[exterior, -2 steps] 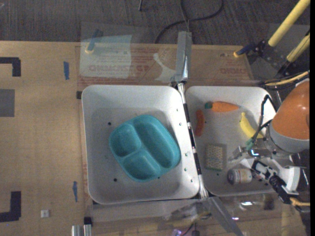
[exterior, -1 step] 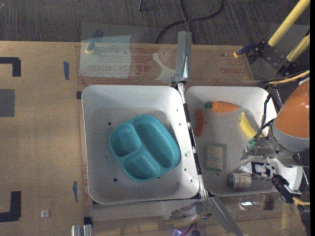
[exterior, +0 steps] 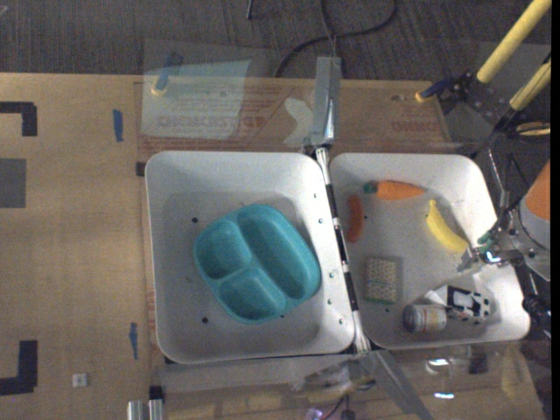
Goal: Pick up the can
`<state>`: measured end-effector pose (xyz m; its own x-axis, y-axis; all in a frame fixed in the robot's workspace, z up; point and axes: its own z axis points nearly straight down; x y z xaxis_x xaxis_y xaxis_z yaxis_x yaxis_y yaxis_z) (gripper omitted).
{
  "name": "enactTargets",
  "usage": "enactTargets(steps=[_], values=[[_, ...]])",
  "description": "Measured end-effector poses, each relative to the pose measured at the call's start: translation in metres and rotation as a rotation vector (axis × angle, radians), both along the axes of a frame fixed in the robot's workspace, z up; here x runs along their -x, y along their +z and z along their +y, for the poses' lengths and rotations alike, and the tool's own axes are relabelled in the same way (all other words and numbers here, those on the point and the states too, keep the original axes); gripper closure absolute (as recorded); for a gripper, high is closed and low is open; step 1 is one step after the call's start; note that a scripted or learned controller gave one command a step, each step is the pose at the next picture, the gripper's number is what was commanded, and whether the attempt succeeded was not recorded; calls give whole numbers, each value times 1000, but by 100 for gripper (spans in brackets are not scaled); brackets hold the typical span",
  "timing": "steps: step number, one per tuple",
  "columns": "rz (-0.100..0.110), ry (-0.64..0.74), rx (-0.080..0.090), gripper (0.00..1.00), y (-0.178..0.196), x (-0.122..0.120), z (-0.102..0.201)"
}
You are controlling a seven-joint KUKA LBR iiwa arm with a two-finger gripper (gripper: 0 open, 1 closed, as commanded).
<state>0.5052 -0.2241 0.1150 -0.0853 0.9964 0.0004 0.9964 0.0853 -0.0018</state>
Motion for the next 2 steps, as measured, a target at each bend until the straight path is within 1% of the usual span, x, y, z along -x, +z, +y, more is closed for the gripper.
enactTargets(steps=[1,2], values=[[3,119,-3,100,2,25,21],[2,449,-4,100,-16,26,53]])
